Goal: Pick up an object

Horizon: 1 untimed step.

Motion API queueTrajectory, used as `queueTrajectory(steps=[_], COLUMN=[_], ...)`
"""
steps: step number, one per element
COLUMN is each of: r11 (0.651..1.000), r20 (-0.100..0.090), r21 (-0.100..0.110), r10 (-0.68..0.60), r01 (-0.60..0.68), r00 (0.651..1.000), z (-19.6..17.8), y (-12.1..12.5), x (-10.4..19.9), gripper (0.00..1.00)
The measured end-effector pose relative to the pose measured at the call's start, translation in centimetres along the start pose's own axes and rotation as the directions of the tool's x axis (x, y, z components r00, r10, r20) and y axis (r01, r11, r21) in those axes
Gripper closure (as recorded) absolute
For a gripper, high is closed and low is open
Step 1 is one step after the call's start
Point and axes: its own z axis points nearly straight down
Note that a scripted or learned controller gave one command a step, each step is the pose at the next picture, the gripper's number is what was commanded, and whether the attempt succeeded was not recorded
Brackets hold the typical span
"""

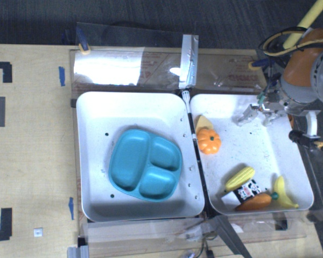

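Up at the right bin's [290, 144] far corner, the end effector [257, 113] hangs spread open, holding nothing.

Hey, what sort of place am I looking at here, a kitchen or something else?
Most likely a robot lab test bench, not a kitchen. Two white bins sit side by side on a wooden bench, a robot arm reaches in, and the food is toy: a small pumpkin, corn, a banana.
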Motion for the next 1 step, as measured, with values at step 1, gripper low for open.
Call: queueTrajectory(steps=[1], r11=[0.996], r20=[0.021], r21=[-0.005], r10=[-0.084], r01=[0.084], r00=[0.996], z=[0.32], y=[1.29], x=[5.51], gripper=[0.0])
